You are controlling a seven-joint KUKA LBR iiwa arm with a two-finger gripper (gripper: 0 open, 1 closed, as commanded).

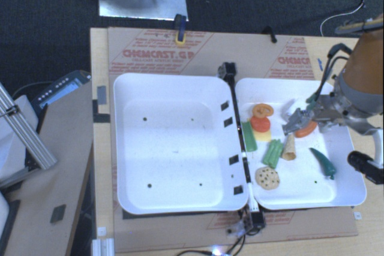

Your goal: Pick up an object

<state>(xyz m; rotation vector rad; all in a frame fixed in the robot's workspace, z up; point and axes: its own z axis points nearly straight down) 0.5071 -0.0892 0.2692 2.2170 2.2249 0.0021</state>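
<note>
My pincer (295, 123) hung low over the right bin (345, 192), near its centre, reaching in from three o'clock. Could I tell how it stood? No, the view was too small and blurred, so I cannot tell, nor whether it touched anything. An orange-red piece (306, 129) sat right at my tip, at its four o'clock, partly tucked beneath me. At my six o'clock lay the cone (289, 147); at eight o'clock the green pod (273, 153) and red tomato (260, 125). The cookie (267, 177) lay at seven o'clock, the dark green pepper (324, 162) at five. The left bin (129, 177) sat at nine o'clock.
</note>
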